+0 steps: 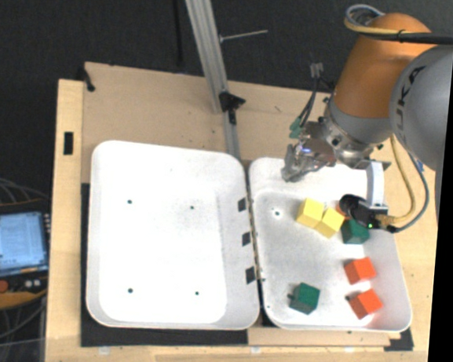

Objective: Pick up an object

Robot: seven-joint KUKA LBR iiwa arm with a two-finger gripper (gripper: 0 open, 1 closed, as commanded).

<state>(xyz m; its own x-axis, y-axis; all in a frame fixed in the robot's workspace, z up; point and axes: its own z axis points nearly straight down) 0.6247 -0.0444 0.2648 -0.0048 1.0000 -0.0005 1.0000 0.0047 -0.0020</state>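
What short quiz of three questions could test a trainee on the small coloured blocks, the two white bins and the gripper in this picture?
1. True or false: all the small coloured blocks lie in the right shallow white bin.
2. How many blocks of each colour are there?
3. Which block pair is nearest the two-finger gripper? A) orange blocks B) yellow blocks C) green blocks

Key
1. True; the left shallow white bin holds none of them.
2. Two yellow blocks, two green blocks, two orange blocks.
3. B. The gripper is at the right bin's far left corner, the yellow pair just in front of it.
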